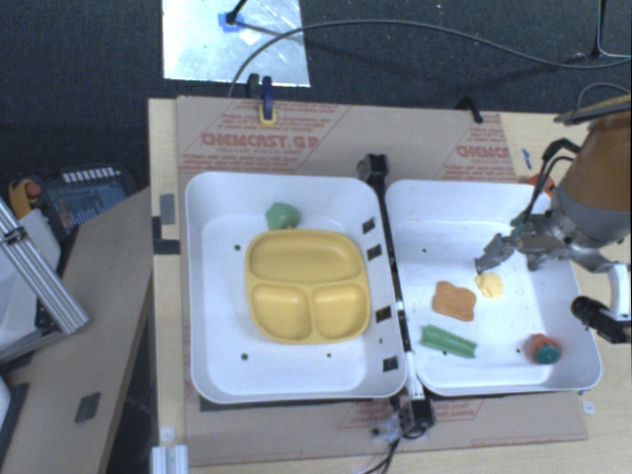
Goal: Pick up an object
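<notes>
The arm reaches in from the right and its gripper [494,261] hangs over the right bin [434,205], with dark fingers [491,257] pointing down and left toward a small pale yellow piece [489,285] that lies on the bin floor just below them. The fingers look parted and nothing shows between them, though at this slant the tips blur into shadow, so the gap is a fair reading and not a certainty. Whether the tips touch the yellow piece cannot be told; they stand just beside or just above it. Near it lie the other candidates: an orange toast-shaped piece [454,300] just to the lower left, a green bean-like piece [449,341] nearer the front wall, and a red-and-teal piece [541,348] in the front right corner. The left bin [212,265] bears a yellow divided tray [304,284], with a small green piece [282,215] at its far edge. As a judgement, the pick is at the approach stage: every object rests on a bin floor, none is lifted. What is left is the whole grasp: descent onto the yellow piece, closing on it, and raising it clear.
</notes>
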Action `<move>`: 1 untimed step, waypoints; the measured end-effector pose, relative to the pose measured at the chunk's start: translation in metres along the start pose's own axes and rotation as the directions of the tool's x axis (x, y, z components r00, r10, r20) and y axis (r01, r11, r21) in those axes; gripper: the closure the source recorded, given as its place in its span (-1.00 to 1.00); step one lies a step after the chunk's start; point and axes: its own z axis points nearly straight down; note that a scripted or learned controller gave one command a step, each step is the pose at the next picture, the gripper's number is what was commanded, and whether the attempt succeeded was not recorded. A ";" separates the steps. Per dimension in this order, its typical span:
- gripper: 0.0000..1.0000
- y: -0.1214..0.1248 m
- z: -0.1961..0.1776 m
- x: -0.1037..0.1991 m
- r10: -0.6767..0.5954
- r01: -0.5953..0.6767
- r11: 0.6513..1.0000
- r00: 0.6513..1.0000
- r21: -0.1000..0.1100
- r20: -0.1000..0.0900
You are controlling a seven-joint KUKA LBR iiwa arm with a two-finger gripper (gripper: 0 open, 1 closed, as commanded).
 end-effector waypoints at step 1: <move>-1.00 -0.005 0.062 0.000 0.001 -0.001 1.000 1.000 0.002 -0.001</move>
